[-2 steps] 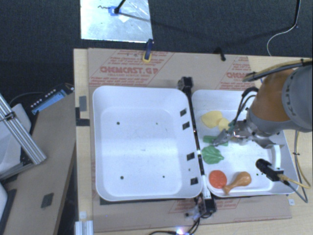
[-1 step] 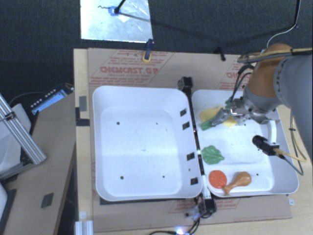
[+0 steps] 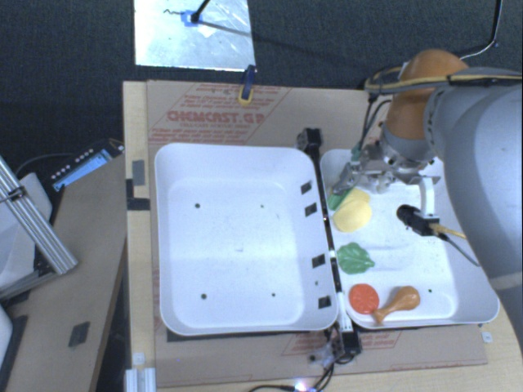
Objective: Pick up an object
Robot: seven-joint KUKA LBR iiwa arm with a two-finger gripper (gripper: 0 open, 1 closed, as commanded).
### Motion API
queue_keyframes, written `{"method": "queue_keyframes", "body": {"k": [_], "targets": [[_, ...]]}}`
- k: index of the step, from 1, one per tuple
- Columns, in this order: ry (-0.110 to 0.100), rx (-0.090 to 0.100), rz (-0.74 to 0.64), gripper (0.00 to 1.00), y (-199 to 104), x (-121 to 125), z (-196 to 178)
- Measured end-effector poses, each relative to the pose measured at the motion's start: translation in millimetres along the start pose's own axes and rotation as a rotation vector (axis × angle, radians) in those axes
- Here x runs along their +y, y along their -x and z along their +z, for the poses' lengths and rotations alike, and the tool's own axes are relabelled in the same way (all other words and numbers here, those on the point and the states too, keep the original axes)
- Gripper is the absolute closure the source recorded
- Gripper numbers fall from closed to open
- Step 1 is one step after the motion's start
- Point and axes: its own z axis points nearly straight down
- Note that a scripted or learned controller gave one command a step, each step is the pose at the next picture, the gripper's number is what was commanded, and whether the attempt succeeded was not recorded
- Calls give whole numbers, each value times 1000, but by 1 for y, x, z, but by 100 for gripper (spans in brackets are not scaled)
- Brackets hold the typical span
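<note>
In the right bin [image 3: 466, 296], my gripper [image 3: 359, 183] hangs low at the far left part, right above a pale yellow rounded object [image 3: 353, 213]. A small green-yellow piece [image 3: 337, 199] shows at that object's upper left, beside the gripper's metal tip. The arm's grey body covers the bin's right side. Nearer the front lie a green leafy piece [image 3: 355, 257], a red round piece [image 3: 364, 297] and a brown drumstick [image 3: 398, 301]. Nothing visibly sits between the gripper's tips.
The left bin [image 3: 237, 239] is separated from the right one by a black-clipped divider [image 3: 323, 235]. Both bins rest on a cardboard sheet [image 3: 212, 113]. A shiny foil square [image 3: 194, 23] lies behind the bench.
</note>
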Motion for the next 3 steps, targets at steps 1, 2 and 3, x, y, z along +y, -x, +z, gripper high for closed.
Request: {"method": "queue_keyframes", "body": {"k": [1,2,3], "targets": [[23,9,14,0,67,-84,1],[33,10,5,100,62,-79,-11],[39,5,3,100,85,-50,-140]]}}
